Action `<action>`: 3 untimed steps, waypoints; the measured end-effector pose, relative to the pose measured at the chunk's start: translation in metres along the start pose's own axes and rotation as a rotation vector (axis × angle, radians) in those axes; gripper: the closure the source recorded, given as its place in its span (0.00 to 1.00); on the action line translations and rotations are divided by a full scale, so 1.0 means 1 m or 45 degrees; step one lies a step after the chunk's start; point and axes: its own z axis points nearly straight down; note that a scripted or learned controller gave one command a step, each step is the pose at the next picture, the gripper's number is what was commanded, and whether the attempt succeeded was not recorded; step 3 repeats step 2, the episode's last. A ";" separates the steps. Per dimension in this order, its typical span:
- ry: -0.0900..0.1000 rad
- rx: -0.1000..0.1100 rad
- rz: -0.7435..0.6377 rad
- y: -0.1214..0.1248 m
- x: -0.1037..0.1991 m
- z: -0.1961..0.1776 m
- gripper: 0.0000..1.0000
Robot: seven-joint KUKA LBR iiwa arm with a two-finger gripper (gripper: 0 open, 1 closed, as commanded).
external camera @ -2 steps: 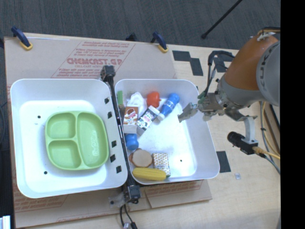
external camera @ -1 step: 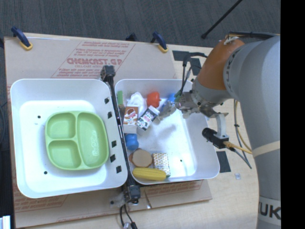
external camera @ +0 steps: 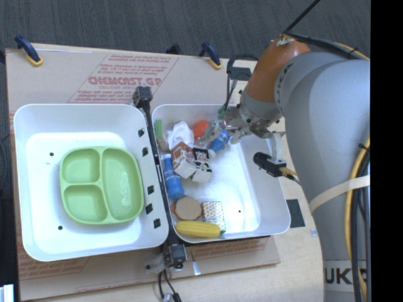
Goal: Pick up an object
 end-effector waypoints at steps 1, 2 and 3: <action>0.001 0.012 -0.006 -0.002 0.000 -0.009 1.00; -0.005 -0.028 0.002 0.005 0.071 -0.100 1.00; -0.005 -0.028 0.002 0.005 0.071 -0.100 1.00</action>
